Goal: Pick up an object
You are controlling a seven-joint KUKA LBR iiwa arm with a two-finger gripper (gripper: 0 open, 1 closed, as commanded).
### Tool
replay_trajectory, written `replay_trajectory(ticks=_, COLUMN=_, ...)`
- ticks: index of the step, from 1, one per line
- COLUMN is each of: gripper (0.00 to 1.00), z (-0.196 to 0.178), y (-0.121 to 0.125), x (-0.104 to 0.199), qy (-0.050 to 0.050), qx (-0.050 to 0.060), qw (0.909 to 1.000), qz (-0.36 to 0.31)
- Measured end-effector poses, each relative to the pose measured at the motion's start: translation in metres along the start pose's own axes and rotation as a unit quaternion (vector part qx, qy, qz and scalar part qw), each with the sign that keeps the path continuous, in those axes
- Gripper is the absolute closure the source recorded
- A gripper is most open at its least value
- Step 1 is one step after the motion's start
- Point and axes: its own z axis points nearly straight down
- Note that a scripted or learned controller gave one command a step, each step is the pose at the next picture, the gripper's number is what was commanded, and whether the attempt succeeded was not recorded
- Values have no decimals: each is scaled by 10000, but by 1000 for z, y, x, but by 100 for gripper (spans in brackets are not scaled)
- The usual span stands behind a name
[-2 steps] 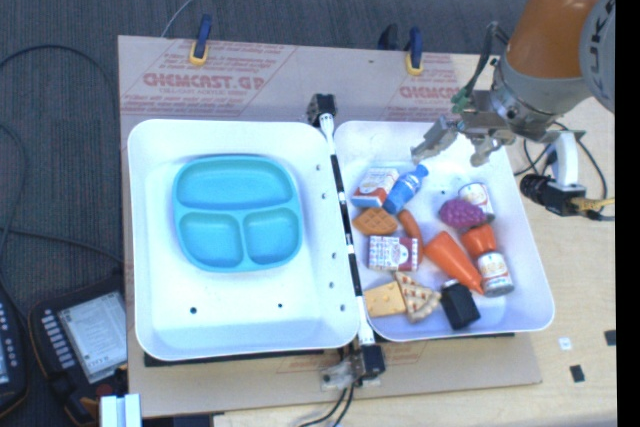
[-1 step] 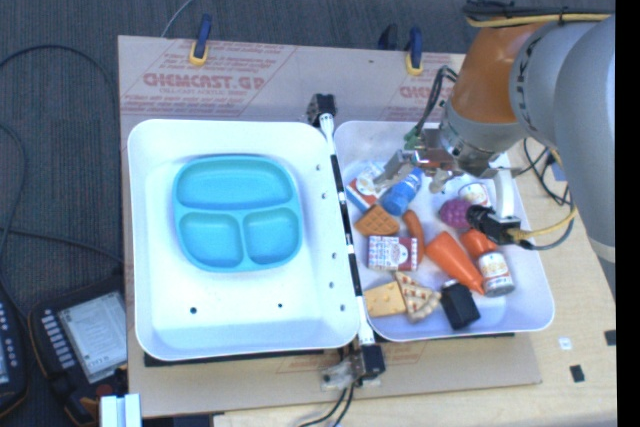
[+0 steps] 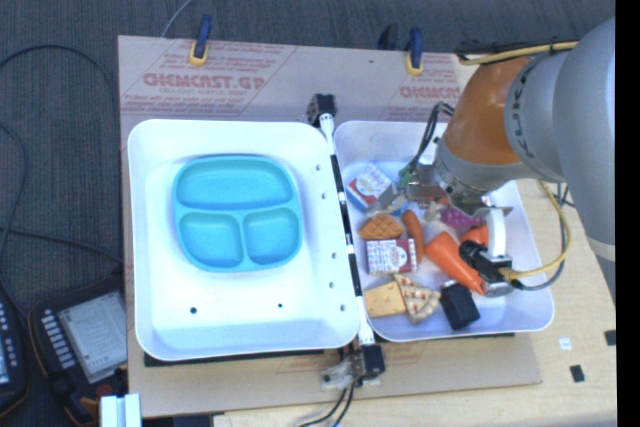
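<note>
Toy food heaped in right bin (image 3: 535,315): orange carrot (image 3: 455,260) at five o'clock below end effector (image 3: 440,195), likely light, rigid, slick plastic, best pinched across thick middle; grip state impossible to tell.

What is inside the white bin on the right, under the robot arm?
The right bin holds a heap of toy food: a carrot, a waffle, a cheese wedge, a small red-and-white carton. The arm covers the bin's far part, so anything there is hidden.
</note>
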Motion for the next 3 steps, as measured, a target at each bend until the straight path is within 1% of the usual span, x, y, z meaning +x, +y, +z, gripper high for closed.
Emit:
replay_trajectory(ticks=1, gripper=100, z=-8, y=0, x=0, qy=6, qx=7, qw=10000, qz=2)
replay_trajectory(ticks=2, gripper=100, z=-87, y=-49, x=69, qy=-3, qx=63, qw=10000, qz=-8)
replay_trajectory(ticks=3, gripper=0, z=-87, y=-49, x=69, qy=-4, qx=64, qw=10000, qz=-5)
